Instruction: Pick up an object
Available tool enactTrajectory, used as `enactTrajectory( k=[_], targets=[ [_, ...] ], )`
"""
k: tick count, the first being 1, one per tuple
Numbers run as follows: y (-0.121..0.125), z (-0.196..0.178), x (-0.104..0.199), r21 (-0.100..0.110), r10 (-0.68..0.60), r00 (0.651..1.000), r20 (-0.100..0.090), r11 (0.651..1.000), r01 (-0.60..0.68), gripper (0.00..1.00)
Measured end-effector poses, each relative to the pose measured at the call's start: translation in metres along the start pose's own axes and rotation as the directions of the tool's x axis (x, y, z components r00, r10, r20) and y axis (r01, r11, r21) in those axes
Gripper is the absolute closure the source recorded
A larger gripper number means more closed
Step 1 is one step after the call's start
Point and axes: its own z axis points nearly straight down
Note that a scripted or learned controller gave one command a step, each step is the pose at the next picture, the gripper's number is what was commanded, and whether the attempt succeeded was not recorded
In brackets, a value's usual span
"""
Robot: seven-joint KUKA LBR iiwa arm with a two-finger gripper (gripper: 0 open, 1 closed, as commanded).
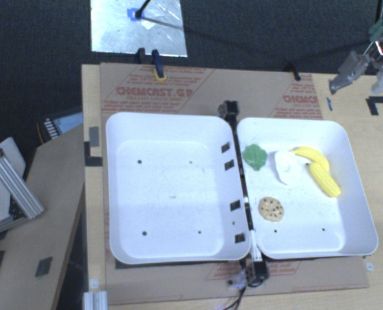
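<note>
Where lying: one banana, one cookie.

The left bin is lying open for passage, while in the right bin 4 things are crowding the far half, leaving the near half free.

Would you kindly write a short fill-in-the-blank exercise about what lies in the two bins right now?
1. The banana, cookie and green piece all lie in the ____ bin.
2. The white object touches the ____.
3. The item nearest the bench's front edge is the ____.
4. The gripper hovers beyond the right bin's ____ corner.

Missing words: right; banana; cookie; far right
</note>
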Motion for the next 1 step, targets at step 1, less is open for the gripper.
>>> enactTrajectory(
  k=[1],
  targets=[
    [-0.0278,-0.0491,0.0897,-0.006,0.000,1.000,0.000,1.000,0.000,0.00]
  ],
)
